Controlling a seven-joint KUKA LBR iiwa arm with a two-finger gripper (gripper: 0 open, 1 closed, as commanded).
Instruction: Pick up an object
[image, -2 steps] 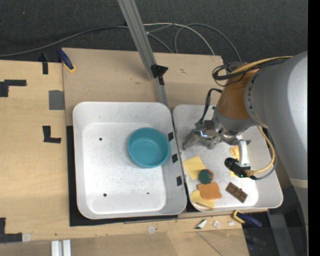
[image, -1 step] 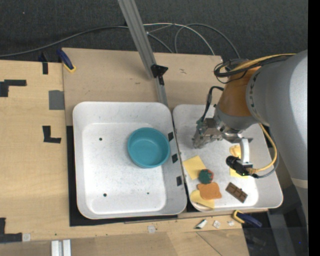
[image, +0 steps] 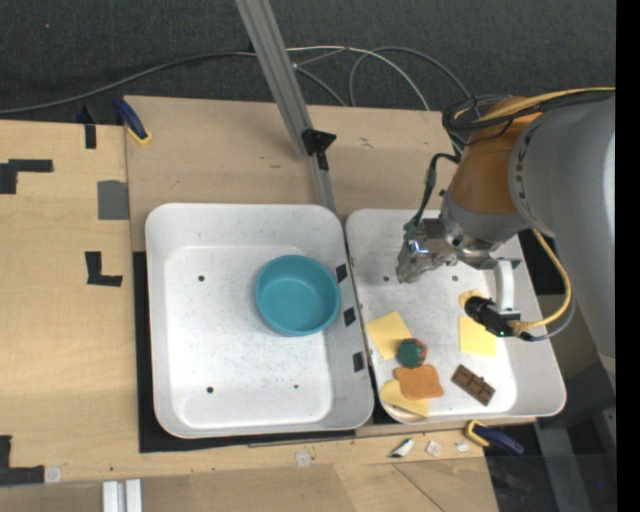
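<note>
Grey arm (image: 565, 190) reaching in from right edge of frame, filling upper right. Orange band (image: 485, 175) sitting above wrist, right of centre. Wrist pointing down and toward frame's left. Gripper (image: 412, 265) hanging just right of centre (finger state not readable at this angle). Cables looping off wrist toward lower right.

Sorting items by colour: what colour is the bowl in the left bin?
Blue-teal; the bowl shows plainly in the camera view.
</note>
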